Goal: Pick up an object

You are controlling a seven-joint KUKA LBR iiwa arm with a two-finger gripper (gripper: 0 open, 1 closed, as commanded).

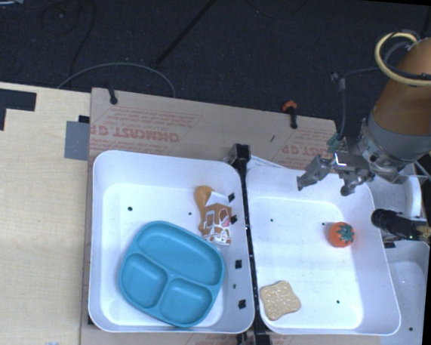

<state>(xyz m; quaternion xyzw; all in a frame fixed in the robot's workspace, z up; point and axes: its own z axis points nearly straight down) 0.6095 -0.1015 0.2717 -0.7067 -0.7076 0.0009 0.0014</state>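
A toast-shaped slice (280, 300) lies at the near left corner of the right bin (384, 313). Further back, near its right wall, sits an orange tomato-like toy (340, 234). The gripper (327, 179) hangs over the bin's far edge, fingers spread, holding nothing. In the left bin (107, 195) lie a blue divided plate (172, 273) and, beyond it, a small brown-and-white packet (217, 223).

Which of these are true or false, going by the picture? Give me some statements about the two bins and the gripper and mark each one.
1. The blue divided plate lies in the left bin. True.
2. The orange tomato-like toy is in the left bin. False: it lies in the right bin.
3. The gripper holds the toast slice. False: the toast lies on the bin floor, apart from it.
4. The gripper hangs above the right bin's far rim. True.
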